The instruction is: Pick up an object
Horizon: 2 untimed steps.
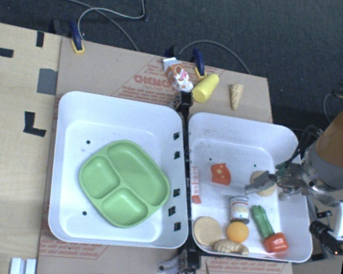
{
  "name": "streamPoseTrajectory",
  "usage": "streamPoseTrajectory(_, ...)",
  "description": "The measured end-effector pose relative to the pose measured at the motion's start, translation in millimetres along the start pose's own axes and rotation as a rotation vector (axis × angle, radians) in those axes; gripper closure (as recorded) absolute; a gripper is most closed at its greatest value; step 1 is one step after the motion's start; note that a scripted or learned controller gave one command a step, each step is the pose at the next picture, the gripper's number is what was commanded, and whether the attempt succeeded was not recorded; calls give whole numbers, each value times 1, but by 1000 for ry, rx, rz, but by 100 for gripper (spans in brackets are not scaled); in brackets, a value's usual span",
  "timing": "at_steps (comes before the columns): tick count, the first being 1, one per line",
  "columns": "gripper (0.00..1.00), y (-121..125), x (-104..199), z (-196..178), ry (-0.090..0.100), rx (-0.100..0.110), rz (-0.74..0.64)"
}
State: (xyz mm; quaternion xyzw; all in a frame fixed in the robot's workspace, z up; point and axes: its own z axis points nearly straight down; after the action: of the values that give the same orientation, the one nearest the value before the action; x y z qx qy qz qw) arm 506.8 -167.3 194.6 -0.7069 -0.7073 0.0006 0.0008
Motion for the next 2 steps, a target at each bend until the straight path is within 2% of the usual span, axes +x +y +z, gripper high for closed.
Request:
streamPoseTrajectory(1,0,-11,28,109,1,-4,-1)
streamPoseTrajectory(2,0,45,52,108,-2,-7,-1)
